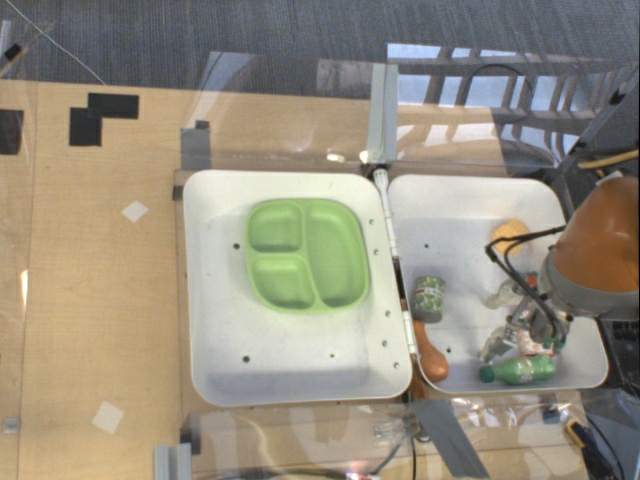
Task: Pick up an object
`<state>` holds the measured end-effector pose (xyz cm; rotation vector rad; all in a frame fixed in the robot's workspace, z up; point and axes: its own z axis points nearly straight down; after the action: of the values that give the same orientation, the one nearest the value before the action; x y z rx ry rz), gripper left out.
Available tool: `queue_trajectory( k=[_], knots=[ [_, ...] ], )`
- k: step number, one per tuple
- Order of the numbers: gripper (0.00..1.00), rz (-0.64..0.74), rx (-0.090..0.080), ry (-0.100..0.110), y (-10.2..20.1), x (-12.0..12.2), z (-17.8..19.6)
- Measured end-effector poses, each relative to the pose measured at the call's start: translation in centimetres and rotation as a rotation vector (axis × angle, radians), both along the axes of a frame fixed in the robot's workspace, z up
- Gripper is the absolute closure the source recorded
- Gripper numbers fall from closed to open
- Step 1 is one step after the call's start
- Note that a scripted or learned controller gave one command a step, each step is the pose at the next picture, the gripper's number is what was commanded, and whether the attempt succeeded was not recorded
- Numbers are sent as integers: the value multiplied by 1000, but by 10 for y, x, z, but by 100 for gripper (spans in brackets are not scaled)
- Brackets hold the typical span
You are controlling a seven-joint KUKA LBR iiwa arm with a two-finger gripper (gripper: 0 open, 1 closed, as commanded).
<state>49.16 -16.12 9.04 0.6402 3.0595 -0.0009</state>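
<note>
Hand [520, 336] stood low in right bin [470, 203], grip state could not be told | green bottle [518, 370] lay at its 6 o'clock, just beside | green can [429, 297] at 9 o'clock | green divided tray [305, 255] in left bin [215, 298].

Green bottle [517, 371] lying on its side, near right bin's [470, 203] front edge

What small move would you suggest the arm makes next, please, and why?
Probably a short descent straight onto the green plastic bottle. The gripper hangs just above it in the right-hand white bin, and nothing can be seen held; the green can and brown wooden piece lie farther left.
</note>
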Motion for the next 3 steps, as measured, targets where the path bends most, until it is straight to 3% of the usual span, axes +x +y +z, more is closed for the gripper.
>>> queue_trajectory(
  k=[1, 2, 3],
  knots=[
    [100, 7, -5, -16, 0, 5, 14],
    [100, 113, 4, 0, 103, -1, 99],
    [100, 296, -1, 7, 54, 5, 93]
  ],
)
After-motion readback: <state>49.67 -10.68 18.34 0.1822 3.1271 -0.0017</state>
